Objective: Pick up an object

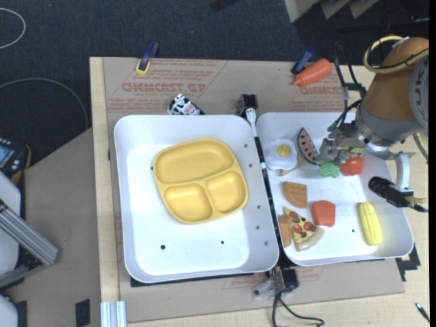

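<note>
While our gripper [335,154] sits low in the right bin [402,240], nothing looks lifted. We can't tell its grip state beside the green toy [330,170].

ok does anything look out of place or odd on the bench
Two things sit outside the bins: a small black-and-white spotted toy lies on the cardboard sheet just above the left white bin, and an orange carrot-shaped toy lies above the right white bin. Nothing looks spilled or broken.
</note>
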Controlling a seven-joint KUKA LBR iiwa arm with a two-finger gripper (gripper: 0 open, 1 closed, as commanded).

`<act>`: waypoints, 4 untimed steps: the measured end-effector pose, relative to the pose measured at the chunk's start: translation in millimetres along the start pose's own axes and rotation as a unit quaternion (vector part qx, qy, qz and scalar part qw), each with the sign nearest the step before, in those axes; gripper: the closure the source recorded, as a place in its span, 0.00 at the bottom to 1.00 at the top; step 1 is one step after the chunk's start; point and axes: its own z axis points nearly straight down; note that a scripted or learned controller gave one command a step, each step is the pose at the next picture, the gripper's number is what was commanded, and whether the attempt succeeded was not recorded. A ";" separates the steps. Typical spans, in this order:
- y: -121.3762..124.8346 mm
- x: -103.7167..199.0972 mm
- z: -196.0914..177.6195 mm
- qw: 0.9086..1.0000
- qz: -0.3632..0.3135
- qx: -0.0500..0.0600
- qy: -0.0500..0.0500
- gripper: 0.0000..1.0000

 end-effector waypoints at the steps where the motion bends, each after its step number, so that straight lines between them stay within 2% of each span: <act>1: 0.1 -3.4 -43.5 1.000 -0.001 0.000 0.000 1.00; 2: 1.7 -3.6 -89.1 1.000 -0.001 -0.001 0.000 1.00; 4: -54.4 88.7 -102.5 1.000 -0.003 0.004 0.003 1.00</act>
